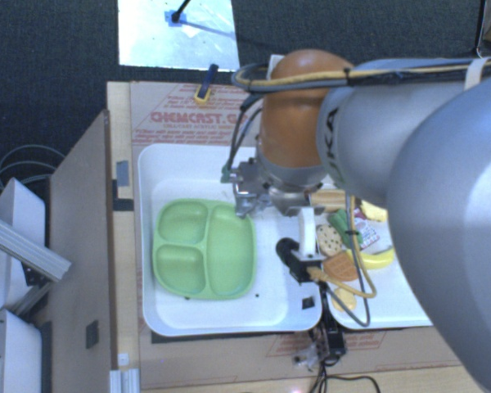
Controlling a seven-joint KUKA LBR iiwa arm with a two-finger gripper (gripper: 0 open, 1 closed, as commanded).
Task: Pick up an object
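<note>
Green divided plate lies flat in the left bin, filling most of its floor, shifted toward 9 o'clock. Pale green plastic, rounded corners, raised rim. Three wells: two small ones stacked on the 9 o'clock side, one long well on the 3 o'clock side.

Outline nearly as wide as tall, so the long axis is hard to call. The long well runs 12 to 6 o'clock, leaning slightly.

Claw sits at the plate's 1 o'clock corner, at or just over the rim. Contact not clear, and how far it is open cannot be told. No object seen in its hold.

Grey arm with orange band comes in from 3 o'clock and covers much of the right bin. There, a clutter: yellow piece, spotted cookie-like disc, orange wedge. Cardboard sheet with red lettering lies under the bins at 12 o'clock.
</note>
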